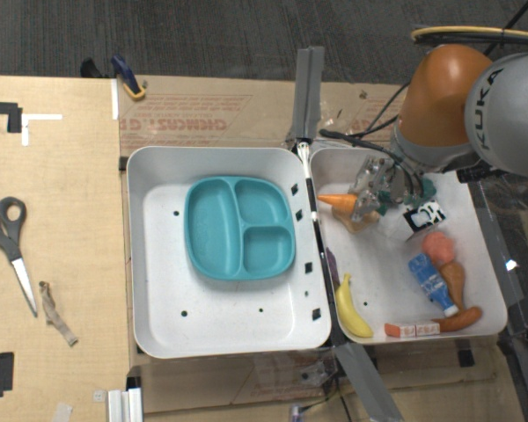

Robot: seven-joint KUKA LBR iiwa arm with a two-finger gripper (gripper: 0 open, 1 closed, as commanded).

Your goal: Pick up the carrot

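The carrot (338, 203) is a short orange cone in the right bin (488, 262), near its far left corner, tip pointing left toward the divider. My gripper (366, 204) comes down from the grey arm with the orange band, at the carrot's thick right end. That end sits between the fingers (370, 185), which are shut on it. The part of the carrot under the gripper is hidden.
The right bin also holds a banana (352, 309) at the front left, a blue bottle (429, 281), a pink ball (438, 245), a sausage (458, 320) and a black-and-white cube (422, 215). A teal divided plate (240, 227) lies in the left bin (150, 262). Scissors (9, 236) lie on the bench at left.
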